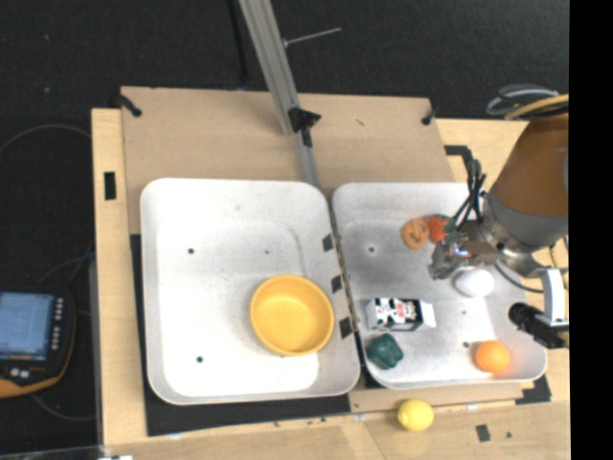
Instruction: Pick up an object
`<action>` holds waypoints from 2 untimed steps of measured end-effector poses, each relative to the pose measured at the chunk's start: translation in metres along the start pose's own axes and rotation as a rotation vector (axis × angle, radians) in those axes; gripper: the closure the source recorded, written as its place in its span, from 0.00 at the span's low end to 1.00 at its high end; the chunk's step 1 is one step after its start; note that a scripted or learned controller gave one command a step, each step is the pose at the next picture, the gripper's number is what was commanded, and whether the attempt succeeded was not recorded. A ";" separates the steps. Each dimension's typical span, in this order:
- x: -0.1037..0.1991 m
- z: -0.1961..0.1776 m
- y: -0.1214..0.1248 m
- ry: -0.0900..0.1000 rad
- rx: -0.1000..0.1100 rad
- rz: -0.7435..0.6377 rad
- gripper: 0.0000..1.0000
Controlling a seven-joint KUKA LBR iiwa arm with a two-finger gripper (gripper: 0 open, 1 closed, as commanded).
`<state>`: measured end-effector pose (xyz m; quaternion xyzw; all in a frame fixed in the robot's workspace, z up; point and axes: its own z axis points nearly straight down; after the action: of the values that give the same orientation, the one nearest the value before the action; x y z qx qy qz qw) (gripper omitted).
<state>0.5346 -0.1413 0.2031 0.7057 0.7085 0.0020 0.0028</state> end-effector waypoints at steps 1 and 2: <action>-0.001 -0.051 0.002 0.000 0.004 0.001 1.00; 0.054 -0.050 0.025 0.002 0.005 -0.004 1.00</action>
<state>0.5590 -0.0870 0.2534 0.7044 0.7098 0.0010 0.0005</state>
